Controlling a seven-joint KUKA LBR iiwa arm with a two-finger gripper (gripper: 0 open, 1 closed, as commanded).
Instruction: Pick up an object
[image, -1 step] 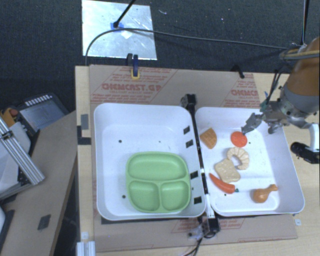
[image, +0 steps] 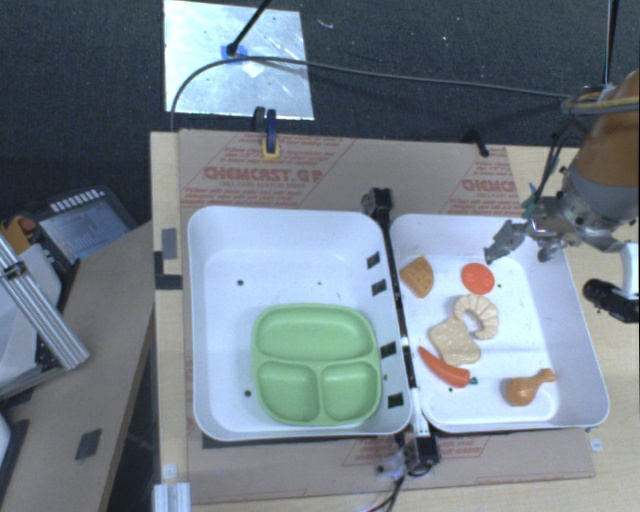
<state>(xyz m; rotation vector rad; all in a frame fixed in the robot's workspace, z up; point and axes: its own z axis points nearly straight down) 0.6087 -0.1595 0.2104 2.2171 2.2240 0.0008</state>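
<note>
camera view, lower right of the frame: chicken drumstick (image: 527, 386), chili (image: 444, 367), bread (image: 455, 343), shrimp (image: 478, 314), tomato slice (image: 478, 278). above, the gripper (image: 522, 240) hangs spread apart, holding nothing. cardboard (image: 262, 172) lettering too blurred to read.

My arm (image: 608, 150) cut off by right edge. My gripper (image: 512, 240) small, blurred; finger gap unreadable. Grey box (image: 80, 225) at far left partly hidden by metal rail (image: 40, 310).
</note>
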